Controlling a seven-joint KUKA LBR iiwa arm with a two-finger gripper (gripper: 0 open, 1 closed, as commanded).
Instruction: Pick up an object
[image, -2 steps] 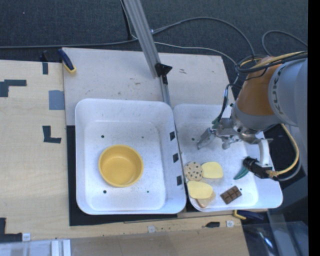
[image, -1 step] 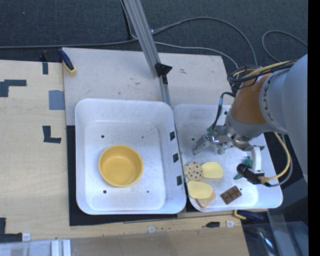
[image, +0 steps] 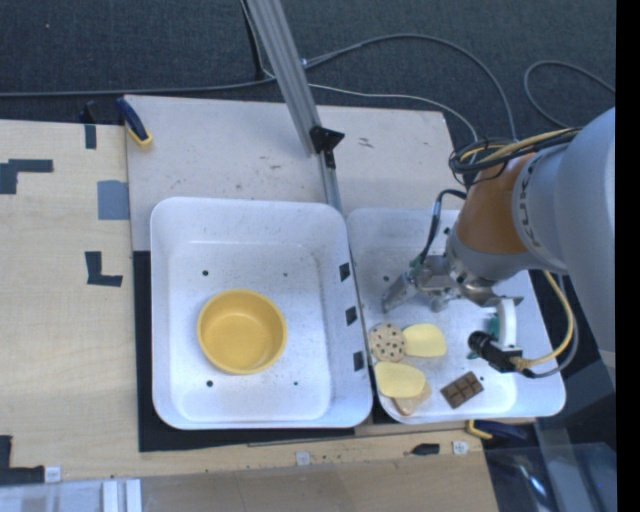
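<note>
Camera view, starting at the near edge of the bench (image: 60, 330): a small yellow clamp (image: 483, 431) sits just below the right bin (image: 372, 235), beside its lower rim. Inside that bin, nearest the front, a brown chocolate-bar piece (image: 462, 389) lies flat toward the right corner. To its left is a pale yellow oval piece (image: 399, 379), partly covering a tan piece (image: 408, 405) under its lower edge. Just above these sit a round speckled cookie (image: 387, 342) and, touching it on the right, a second yellow oval piece (image: 425, 341).

The left bin (image: 250, 215) holds a yellow bowl (image: 242, 331), upright, in its lower left part and apart from the walls.

Farther back in the right bin, the end effector (image: 398, 293) hangs above the cookie and ovals, pointing left toward the wall between the bins. Its fingers look slightly apart with nothing between them, though they are small and dark, so I cannot tell for sure. The grey arm (image: 560, 200) with its orange band (image: 488, 215) enters from the right, with yellow and black cables (image: 560, 335) looping beside it.

Beyond the bins, a grey metal pole (image: 290, 75) slants up across the bench, and a blue-and-yellow clamp (image: 133, 121) rests at the far left corner.
</note>
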